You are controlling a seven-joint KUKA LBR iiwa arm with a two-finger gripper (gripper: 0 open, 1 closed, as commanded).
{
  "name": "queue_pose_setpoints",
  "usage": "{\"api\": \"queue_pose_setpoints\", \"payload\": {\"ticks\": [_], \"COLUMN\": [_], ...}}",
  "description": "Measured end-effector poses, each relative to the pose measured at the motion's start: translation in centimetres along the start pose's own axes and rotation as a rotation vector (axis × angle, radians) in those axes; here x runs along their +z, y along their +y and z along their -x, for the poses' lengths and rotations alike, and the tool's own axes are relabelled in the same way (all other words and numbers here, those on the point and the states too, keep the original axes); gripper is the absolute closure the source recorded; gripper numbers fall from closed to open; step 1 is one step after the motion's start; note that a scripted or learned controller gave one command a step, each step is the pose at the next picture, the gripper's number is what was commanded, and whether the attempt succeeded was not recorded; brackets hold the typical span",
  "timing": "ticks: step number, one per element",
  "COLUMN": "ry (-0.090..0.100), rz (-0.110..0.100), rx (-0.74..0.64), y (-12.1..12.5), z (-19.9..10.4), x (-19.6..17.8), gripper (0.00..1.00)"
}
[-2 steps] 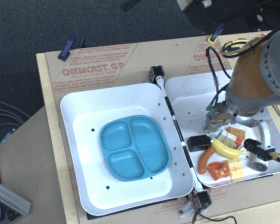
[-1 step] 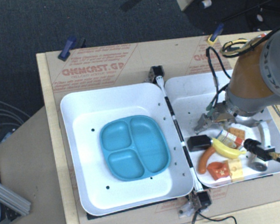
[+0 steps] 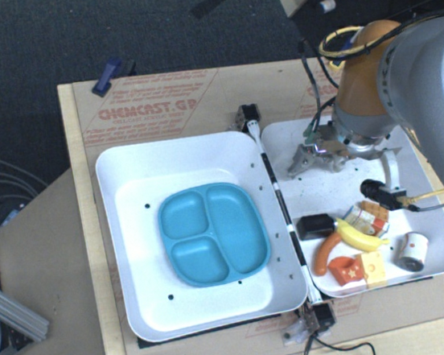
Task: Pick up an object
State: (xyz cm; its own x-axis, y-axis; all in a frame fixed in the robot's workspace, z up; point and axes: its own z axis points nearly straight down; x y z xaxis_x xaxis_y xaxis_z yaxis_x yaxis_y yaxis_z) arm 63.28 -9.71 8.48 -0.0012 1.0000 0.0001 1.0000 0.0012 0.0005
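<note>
My gripper (image 3: 317,163) hangs over the far part of the right bin (image 3: 297,134), open, with nothing between its fingers. The objects lie in a cluster at the near end of that bin, apart from the gripper. They are a black block (image 3: 315,225), a yellow banana (image 3: 358,237), an orange carrot-like piece (image 3: 322,256), a red piece (image 3: 345,271), a yellow block (image 3: 373,268), a small grey can (image 3: 410,252) on its side and a small orange-and-white jar (image 3: 370,214).
The left bin (image 3: 119,194) holds a blue divided plate (image 3: 212,234). A ridge (image 3: 277,198) where the two bin walls meet separates the bins. The bare white floor (image 3: 325,191) of the right bin lies under the gripper.
</note>
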Motion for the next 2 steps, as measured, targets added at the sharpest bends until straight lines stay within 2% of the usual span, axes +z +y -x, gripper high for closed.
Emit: {"api": "queue_pose_setpoints", "payload": {"ticks": [1, 2], "ry": [-0.001, 0.0], "rz": [0.001, -0.003], "rx": [0.0, 0.002], "y": [3.4, -3.1], "z": [-0.1, 1.9], "x": [0.0, 0.0], "gripper": [0.0, 0.0]}}
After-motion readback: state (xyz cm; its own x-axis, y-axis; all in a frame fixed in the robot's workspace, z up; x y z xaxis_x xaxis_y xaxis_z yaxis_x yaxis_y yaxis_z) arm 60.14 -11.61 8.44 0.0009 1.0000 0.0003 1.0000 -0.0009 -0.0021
